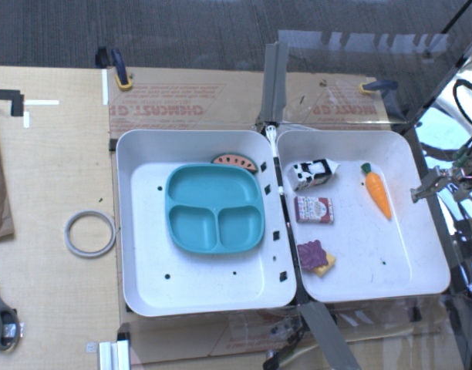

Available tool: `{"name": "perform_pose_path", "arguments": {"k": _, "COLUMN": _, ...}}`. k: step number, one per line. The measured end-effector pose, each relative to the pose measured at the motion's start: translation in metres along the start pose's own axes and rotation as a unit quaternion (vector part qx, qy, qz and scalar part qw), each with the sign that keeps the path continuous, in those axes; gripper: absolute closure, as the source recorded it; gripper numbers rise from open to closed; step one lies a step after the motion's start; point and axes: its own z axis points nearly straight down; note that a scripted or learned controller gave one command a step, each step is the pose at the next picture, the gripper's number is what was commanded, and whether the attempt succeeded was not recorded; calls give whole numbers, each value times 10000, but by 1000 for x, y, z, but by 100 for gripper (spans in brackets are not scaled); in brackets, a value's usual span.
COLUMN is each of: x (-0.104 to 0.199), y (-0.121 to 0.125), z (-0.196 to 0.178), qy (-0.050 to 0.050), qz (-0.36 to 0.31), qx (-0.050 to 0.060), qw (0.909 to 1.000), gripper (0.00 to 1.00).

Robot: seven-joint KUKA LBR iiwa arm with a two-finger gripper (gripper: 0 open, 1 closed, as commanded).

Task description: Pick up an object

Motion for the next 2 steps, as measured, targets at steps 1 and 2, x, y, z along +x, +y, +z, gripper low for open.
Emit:
{"name": "perform_pose_path", "arguments": {"k": 1, "x": 5, "y": 41, "z": 5, "qy": -5, "qz": 3121, "qx": 9, "qw": 9500, "gripper": 0}}
{"name": "perform_pose_path", "arguments": {"k": 2, "x": 10, "y": 117, "z": -34, "qy": -7, "qz": 1932, "qx": -2, "qw": 9812, "gripper": 0}}
